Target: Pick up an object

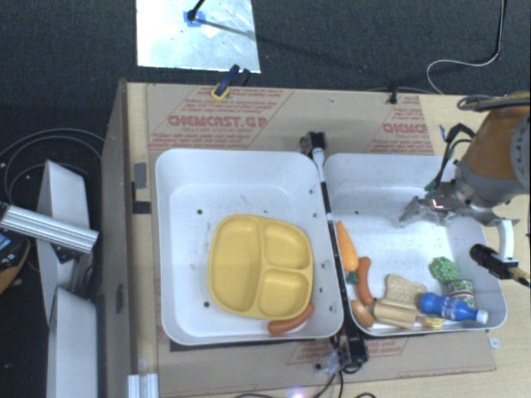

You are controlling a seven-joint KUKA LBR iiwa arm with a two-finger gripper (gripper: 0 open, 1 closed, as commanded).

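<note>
While two white bins (249, 168) are sitting on a cardboard-covered bench (249, 110) over dark carpet (66, 40), the gripper (427, 210) is hanging, grip unreadable, above the right bin's toy food (411, 301).

Right bin, near edge: carrot (347, 247) lying lengthwise by the divider; toast slice (403, 289) flat; blue bottle (449, 308) on its side, cap pointing right; green broccoli (445, 268) behind it. Left bin: yellow divided plate (259, 265) flat, hot dog (290, 322) touching its near rim.
</note>
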